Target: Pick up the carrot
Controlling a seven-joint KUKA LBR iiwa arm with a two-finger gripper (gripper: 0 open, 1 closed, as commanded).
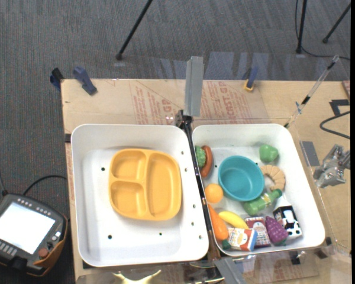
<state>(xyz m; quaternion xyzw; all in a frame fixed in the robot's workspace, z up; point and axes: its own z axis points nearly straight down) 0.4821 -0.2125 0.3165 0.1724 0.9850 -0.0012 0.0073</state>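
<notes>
The carrot point(218, 224) is a small orange cone lying in the right bin point(305, 171), close to its left wall and near the front. It slants from upper left to lower right. An orange ball point(213, 193) sits just behind it and a yellow banana point(233, 219) lies against its right side. A red and white carton point(242, 238) rests by its lower end.
The right bin also holds a teal bowl point(241, 178), a burger point(205, 159), green pieces point(268, 153), purple grapes point(276, 230) and a black and white carton point(287, 220). In the left bin point(83, 158) lies a yellow divided plate point(145, 184). A tablet point(23, 228) sits on the floor at left.
</notes>
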